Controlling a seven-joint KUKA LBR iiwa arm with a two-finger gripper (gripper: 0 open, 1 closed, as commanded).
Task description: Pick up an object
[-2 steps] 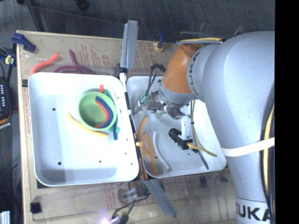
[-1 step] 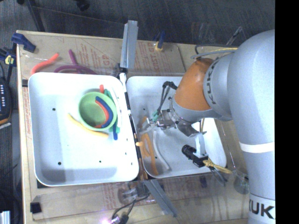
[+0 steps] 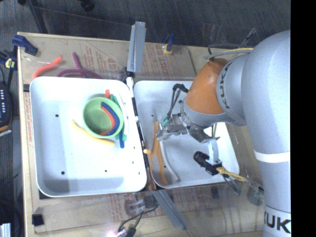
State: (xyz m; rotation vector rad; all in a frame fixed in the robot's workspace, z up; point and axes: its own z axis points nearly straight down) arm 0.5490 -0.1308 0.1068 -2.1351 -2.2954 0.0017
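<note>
My gripper [image 3: 167,128] hangs low over the left part of the right bin [image 3: 224,144], under the orange wrist band. Just below and left of it, a long brown-orange utensil [image 3: 156,151] lies along the bin's left wall, with a pale curved piece [image 3: 168,166] beside it. Whether the gripper touches either one is unclear. In the left bin [image 3: 54,157] sits a green bowl [image 3: 100,116] with red and blue curved pieces inside. A yellow strip [image 3: 85,129] lies under its near rim, and a blue-green piece [image 3: 121,139] lies at its right.
The grey arm covers the right bin's far right side. A black fitting [image 3: 204,163] on the arm hangs over the bin's near right. Orange and purple cables [image 3: 69,71] lie on the bench behind the left bin. A metal bar [image 3: 136,46] stands at the back between the bins.
</note>
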